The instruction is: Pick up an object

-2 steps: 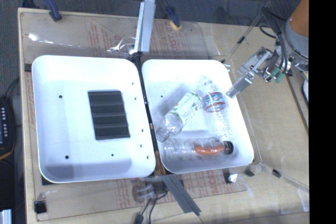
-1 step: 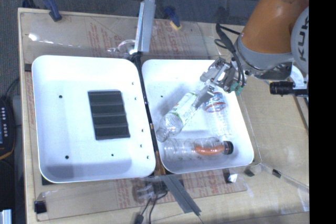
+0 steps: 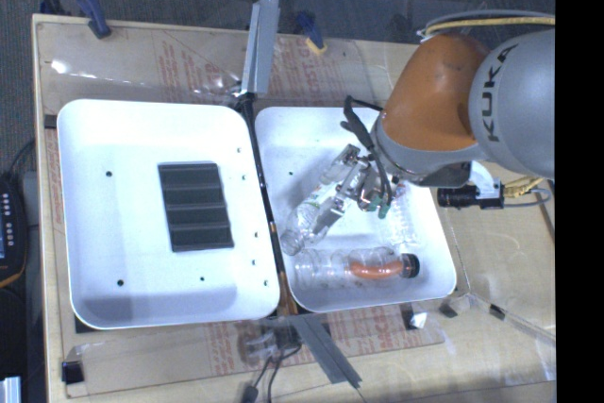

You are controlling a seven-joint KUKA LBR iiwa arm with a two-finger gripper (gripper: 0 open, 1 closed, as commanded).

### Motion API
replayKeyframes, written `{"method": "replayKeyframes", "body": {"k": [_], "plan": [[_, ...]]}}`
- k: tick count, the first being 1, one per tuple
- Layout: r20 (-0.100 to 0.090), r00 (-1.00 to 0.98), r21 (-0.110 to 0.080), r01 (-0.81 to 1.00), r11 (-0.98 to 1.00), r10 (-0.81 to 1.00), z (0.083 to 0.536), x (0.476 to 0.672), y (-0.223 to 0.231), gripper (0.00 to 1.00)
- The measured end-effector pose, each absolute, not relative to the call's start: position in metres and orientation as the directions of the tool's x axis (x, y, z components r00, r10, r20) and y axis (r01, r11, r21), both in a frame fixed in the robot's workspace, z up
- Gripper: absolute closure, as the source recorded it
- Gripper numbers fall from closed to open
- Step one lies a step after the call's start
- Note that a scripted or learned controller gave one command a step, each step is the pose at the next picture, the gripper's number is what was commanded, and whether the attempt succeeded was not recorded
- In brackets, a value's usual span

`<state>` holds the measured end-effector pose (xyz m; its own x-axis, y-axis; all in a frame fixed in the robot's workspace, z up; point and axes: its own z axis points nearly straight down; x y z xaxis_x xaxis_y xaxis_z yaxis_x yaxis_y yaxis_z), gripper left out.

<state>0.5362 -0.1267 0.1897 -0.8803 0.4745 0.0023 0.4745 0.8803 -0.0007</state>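
In the right bin, my gripper reaches down and to the left from the grey and orange arm. It hangs over a clear plastic bottle that lies slanted near the bin's left wall. The bottle's see-through body blurs with the gripper's tip, so contact is unclear. Along the front wall lies a second clear bottle, with orange contents and a black cap. Another clear bottle lies under the wrist on the right. A black ribbed block rests flat in the middle of the left bin.
A metal divider strip rises at the back between the bins. Blue clamps hold the board's far edge. Cables stick out from the wrist toward the right. White floor surrounds the black block in the left bin.
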Motion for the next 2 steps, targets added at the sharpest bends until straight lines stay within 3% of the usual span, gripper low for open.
{"method": "replayKeyframes", "body": {"k": [1, 2], "plan": [[-0.004, -0.764, 0.002, 0.645, 0.764, 0.645, 0.275, 0.516, -0.09, 0.0], [0.001, -0.651, -0.002, 0.759, 0.651, 0.759, 0.2, 0.566, -0.136, 0.0]]}}
